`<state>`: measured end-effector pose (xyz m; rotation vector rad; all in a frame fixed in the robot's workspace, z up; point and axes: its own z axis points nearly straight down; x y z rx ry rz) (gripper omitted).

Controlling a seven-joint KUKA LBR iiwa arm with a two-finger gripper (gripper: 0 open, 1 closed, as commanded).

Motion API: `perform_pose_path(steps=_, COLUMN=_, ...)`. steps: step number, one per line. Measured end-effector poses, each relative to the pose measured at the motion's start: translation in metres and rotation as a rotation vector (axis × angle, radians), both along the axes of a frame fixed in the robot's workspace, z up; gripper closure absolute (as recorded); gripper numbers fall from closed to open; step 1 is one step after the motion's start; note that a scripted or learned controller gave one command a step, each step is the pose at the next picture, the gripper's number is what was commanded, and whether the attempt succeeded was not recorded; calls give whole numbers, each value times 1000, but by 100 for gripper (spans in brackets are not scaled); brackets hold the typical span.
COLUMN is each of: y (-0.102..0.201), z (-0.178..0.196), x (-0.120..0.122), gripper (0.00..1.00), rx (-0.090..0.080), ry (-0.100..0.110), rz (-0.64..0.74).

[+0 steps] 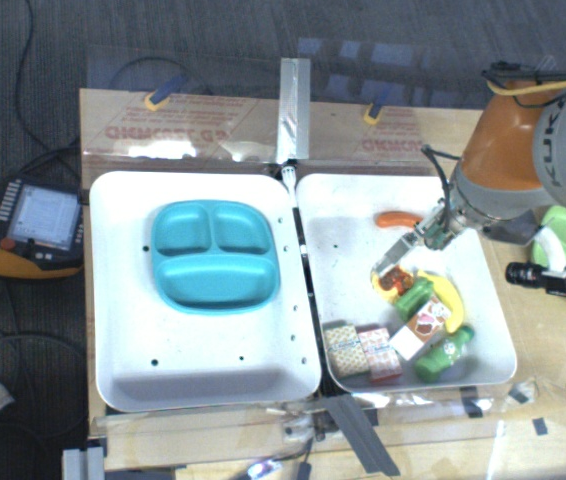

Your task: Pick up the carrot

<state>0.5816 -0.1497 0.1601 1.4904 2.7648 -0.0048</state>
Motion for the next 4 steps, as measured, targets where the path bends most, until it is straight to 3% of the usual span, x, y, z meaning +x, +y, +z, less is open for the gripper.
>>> perform_pose_path(steps=1, y=12, z=48, x=-39, gripper=0, rx=3, ry=0, rz=-42)
perform_pose_path(steps=2, y=13, z=56, x=-38, gripper=100, rx=5, ry=-1, rz=-40)
perform_pose_path(steps=3, y=13, z=56, x=-38, gripper=0, rx=5, ry=-1, rz=-40)
perform_pose_path(steps=4, y=29, z=-55, x=-11, gripper=0, rx=3, ry=-1, rz=82)
